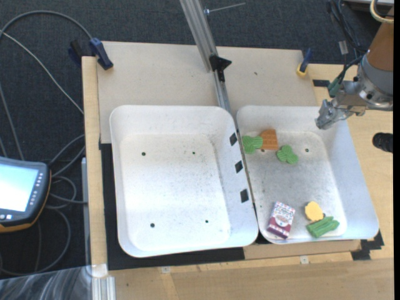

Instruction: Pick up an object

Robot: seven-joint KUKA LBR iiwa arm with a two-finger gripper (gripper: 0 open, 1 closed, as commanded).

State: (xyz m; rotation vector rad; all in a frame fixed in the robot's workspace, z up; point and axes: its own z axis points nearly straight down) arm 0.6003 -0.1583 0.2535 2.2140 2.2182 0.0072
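- At nine o'clock on the bench, the left bin offers no target, so any descent there would close on bare white plastic.
- Near the centre, at the right bin's eleven o'clock corner, a green piece lies touching an orange block. A grasp aimed at either could catch both, or nudge one against the bin wall just beside them.
- Just toward four o'clock of that pair, a second green piece lies apart from them on open floor. It looks the easiest pick, though its lumpy outline could let it squirt out sideways as the fingers close.
- At six o'clock in the right bin, a small printed packet lies flat. Flat things give fingers little to bite on, so a try there would likely slide over it.
- Toward five o'clock, a yellow piece touches a green ridged piece, both close to the front rim; the rim could block one finger.
- At two o'clock of the right bin, the gripper hovers over the far rim, well apart from every object and holding nothing. Whether its jaws are open or closed cannot be told from this angle.
- Coming straight down from there, it would strike the rim or sloping wall.
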